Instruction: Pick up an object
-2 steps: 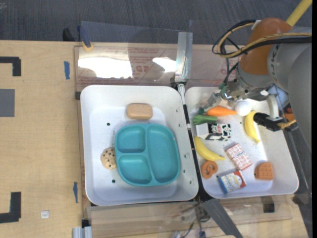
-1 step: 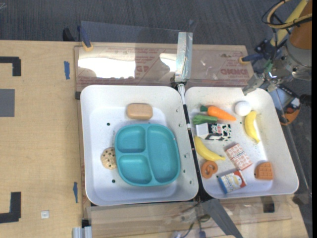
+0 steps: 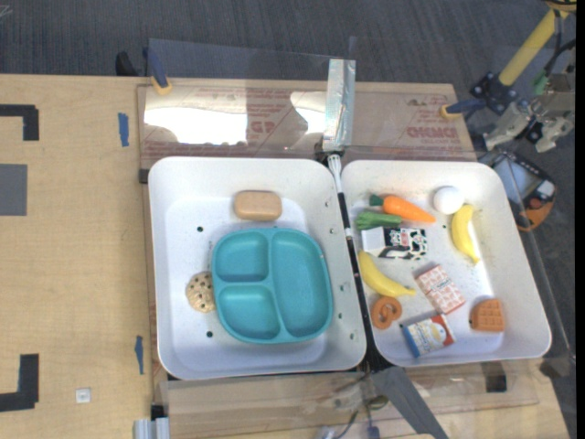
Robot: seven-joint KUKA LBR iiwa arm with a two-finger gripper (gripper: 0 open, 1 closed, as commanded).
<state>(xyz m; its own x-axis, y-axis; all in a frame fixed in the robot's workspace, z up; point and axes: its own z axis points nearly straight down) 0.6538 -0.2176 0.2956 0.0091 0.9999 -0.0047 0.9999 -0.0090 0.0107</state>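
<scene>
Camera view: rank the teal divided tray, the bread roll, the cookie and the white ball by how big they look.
1. teal divided tray, by far the largest
2. bread roll
3. cookie, partly tucked behind the tray, so its rank is unsure
4. white ball

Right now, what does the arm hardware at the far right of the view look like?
Near the top right corner, the arm appears as a blurred cluster of pale grey and white metal parts. A yellow bar slants up from it, with dark cables looping beside. An orange patch sits lower down. Markings are too small to tell.
</scene>
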